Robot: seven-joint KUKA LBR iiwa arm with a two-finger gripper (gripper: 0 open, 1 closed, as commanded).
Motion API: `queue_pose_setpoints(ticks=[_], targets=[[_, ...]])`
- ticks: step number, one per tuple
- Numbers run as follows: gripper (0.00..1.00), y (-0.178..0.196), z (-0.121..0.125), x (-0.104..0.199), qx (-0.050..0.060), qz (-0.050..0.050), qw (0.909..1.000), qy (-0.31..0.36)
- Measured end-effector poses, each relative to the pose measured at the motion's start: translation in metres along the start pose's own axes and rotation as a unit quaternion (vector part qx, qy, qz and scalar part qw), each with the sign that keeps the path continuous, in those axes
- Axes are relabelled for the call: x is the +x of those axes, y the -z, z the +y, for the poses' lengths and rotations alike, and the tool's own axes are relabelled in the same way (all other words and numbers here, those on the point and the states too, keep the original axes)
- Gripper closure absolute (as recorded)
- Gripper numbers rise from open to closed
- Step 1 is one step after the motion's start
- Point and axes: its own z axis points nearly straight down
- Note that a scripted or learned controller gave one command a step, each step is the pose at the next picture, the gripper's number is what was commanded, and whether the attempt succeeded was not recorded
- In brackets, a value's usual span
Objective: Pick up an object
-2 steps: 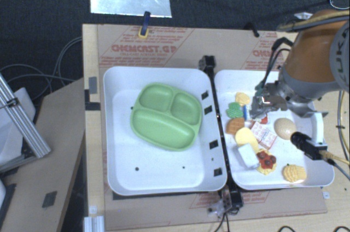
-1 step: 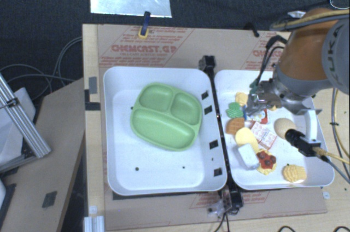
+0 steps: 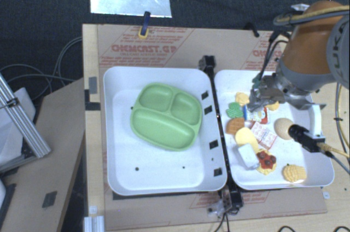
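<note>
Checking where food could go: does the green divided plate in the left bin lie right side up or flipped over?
Right side up: the green divided plate shows its three hollow compartments facing the camera, lying flat on the left white bin floor.

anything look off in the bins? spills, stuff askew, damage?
Nothing stands out. The green divided plate lies flat in the left bin, turned at a slant to its walls. The small toy food pieces sit jumbled but inside the right bin, none over the rim. The gripper hangs above that pile.
</note>
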Motion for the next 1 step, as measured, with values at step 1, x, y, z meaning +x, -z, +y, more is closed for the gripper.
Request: queue_pose_setpoints(ticks=[1], targets=[[1.0, -0.0019, 0.0022, -0.0008, 0.001, 0.0, 1.0, -0.001]])
